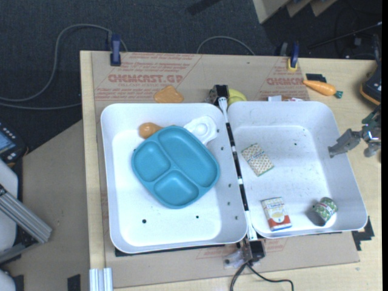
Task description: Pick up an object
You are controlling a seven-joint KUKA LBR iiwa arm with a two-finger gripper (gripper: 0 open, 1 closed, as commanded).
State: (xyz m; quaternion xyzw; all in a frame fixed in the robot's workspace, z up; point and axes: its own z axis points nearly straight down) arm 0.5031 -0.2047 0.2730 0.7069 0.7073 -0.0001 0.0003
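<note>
White bins: two, left bin (121,223) and right bin (339,162)
Blue divided plates: one (176,165), in left bin
White cups: one (201,128)
Orange lumps: two, one in left bin (148,129), one on desk (168,94)
Patterned packets: one (257,159)
Small cartons: one (276,214)
Green cans: one (324,210)
Toy carrots: one (321,88)
Blue clamps: two (115,48) (293,56)

Both white bins (285,132) are evenly and brightly lit from overhead, with mild glare on their floors; soft, short shadows are cast beneath the blue divided plate (176,165), and fine detail is slightly blurred throughout
</note>
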